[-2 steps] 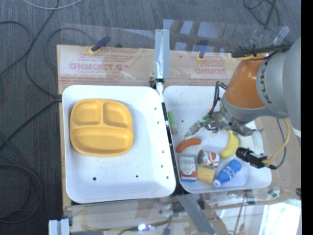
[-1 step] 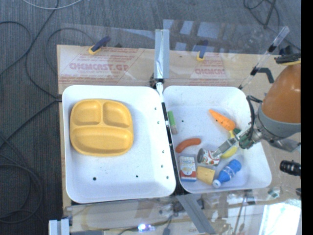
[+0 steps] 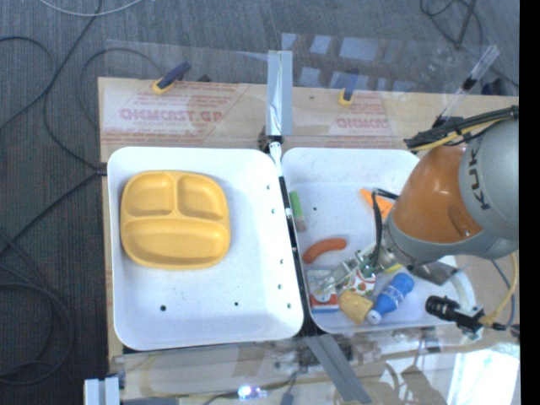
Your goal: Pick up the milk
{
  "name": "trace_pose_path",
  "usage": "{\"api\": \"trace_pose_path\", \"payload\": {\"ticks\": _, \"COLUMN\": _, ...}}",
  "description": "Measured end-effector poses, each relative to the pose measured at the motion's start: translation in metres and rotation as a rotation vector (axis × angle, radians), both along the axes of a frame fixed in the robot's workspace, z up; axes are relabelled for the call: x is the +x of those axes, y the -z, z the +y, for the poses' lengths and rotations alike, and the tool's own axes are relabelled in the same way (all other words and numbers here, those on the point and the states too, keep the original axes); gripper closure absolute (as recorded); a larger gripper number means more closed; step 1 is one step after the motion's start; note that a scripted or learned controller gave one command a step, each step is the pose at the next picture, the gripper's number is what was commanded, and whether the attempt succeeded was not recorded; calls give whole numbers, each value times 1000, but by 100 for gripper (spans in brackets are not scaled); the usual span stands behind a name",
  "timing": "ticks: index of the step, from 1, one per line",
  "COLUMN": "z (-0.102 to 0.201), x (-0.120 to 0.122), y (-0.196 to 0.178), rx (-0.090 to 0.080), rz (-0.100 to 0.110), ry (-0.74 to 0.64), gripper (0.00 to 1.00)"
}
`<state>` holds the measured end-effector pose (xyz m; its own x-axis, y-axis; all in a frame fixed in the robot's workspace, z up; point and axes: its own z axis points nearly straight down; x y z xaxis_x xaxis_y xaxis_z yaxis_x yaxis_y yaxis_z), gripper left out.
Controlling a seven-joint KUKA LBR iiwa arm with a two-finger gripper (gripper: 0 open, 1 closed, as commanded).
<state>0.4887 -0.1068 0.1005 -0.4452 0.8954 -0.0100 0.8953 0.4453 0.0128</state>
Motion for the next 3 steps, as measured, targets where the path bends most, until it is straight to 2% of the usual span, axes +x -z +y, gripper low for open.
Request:
{"api": "trace_pose_path", "payload": {"ticks": 1, "z": 3, "x": 1, "y": -9, "rx": 6, "rz": 3, "ry": -4, "gripper": 100}}
{"api": "trace_pose_path", "payload": {"ticks": 2, "z": 35, "x": 43, "y": -157, "rx": 1, "rz": 16, "ry": 119, "gripper": 100}}
{"api": "trace_pose_path", "payload": {"ticks": 3, "z": 68, "x": 91, "y": -196, "rx": -1, "rz": 15, "ry": -290, "gripper": 100}}
